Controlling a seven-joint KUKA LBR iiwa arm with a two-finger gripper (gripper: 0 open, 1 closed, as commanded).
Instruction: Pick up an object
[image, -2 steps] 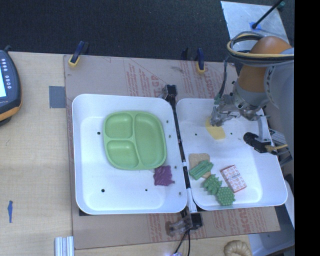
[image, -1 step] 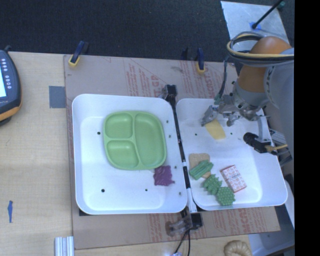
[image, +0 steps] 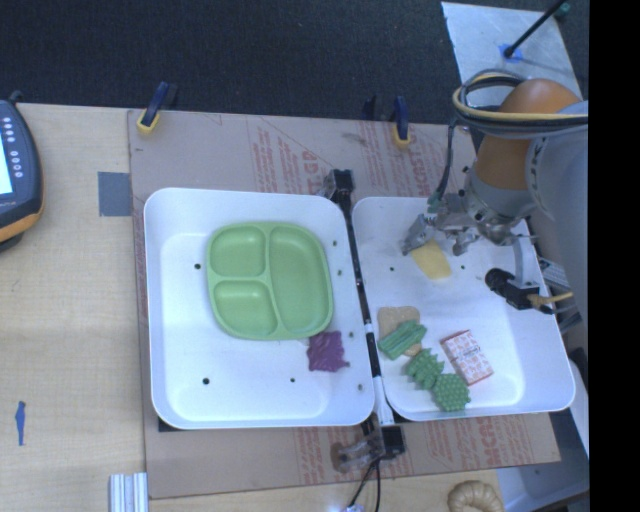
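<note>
Left bin, shallow white plastic: we note a pale green three-compartment plastic plate lying flat toward its far half, and a small crumpled purple toy piece just off the plate's near right corner. Neither lies near the arm, so we judge both out of play for this try.

Right bin, same white plastic: along the near side sit a tan flat biscuit-shaped piece, a dark green ridged pod-like toy touching it, a green knobbly toy nearer us, and a small red-and-white printed packet just right of those. They lie loose and scattered, as tipped-in pick stock would.

Far part of the right bin: a pale yellow wedge-shaped block rests on the floor. The two-finger gripper hangs directly over its far edge, wrist pointing down. Metal fingers look splayed either side of the block's top, slightly apart. We cannot tell whether they pinch it; no lift is evident.
</note>
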